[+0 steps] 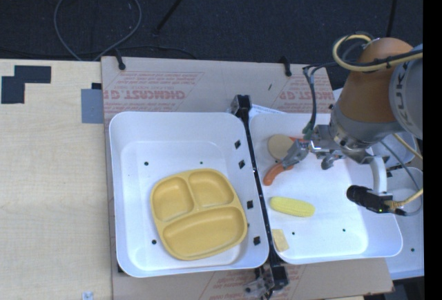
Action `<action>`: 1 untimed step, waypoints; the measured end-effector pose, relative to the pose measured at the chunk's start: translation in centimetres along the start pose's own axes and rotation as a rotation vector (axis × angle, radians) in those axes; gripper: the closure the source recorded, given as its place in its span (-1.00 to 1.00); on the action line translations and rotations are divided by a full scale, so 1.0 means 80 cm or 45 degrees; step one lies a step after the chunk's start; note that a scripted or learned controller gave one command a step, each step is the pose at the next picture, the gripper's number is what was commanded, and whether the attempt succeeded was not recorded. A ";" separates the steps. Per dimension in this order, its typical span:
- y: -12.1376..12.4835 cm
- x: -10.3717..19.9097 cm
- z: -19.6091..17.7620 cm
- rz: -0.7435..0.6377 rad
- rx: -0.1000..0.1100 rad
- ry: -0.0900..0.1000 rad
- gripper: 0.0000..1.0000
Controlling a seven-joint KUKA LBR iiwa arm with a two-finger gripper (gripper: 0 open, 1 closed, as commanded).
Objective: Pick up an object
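Grey arm (376, 95) (orange-banded) bends low over right bin (345, 236).

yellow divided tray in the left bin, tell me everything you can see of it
The yellow divided tray looks like matte plastic, a rounded rectangle with three compartments: two small ones on its far side and one long one on its near side. It lies flat, right way up, turned at a slant on the floor of the left bin, toward the near right corner. Its right edge lies close to the bin's right wall. Nothing lies in it.
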State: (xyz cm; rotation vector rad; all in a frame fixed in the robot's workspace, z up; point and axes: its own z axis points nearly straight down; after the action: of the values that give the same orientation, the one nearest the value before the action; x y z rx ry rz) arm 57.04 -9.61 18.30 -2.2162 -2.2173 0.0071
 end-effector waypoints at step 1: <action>0.010 0.008 0.066 -0.001 -0.001 0.000 -1.00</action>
State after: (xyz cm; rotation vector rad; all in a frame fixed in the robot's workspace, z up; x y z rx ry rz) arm 57.82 -8.97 13.00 -2.2155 -2.2186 0.0060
